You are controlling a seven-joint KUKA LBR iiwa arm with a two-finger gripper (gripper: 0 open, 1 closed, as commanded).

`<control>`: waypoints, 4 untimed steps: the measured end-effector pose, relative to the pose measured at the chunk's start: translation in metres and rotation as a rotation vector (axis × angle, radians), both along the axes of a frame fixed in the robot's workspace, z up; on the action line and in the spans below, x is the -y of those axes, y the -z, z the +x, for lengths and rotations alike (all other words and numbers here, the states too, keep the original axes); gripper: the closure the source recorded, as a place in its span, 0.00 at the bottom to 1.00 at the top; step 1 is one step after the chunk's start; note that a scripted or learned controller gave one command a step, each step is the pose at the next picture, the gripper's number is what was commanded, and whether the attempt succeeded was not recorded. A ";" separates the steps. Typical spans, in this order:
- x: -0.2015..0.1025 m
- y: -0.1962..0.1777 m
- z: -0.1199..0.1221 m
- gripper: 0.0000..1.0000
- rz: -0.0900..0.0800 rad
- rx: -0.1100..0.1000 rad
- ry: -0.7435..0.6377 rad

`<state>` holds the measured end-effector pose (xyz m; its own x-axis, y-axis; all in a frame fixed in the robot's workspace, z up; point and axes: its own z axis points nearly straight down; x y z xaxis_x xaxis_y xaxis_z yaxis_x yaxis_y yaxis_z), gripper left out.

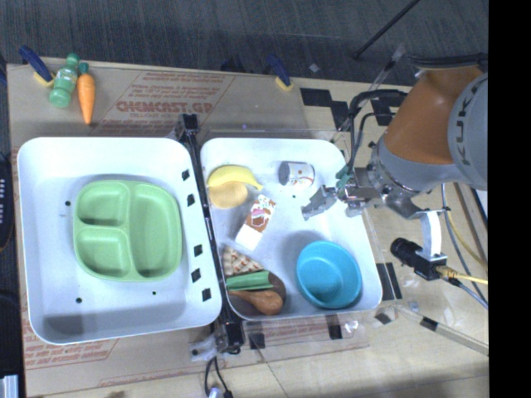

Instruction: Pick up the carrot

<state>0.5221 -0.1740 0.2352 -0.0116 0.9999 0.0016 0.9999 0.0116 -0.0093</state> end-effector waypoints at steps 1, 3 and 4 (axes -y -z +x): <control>-0.070 0.015 -0.046 0.00 0.000 -0.002 -0.090; -0.049 0.069 -0.001 0.00 -0.003 0.011 -0.454; -0.118 0.042 0.071 0.00 0.000 0.007 -0.344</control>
<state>0.5931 -0.0558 0.1931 -0.3486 0.9373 0.0007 0.9373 0.3486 -0.0021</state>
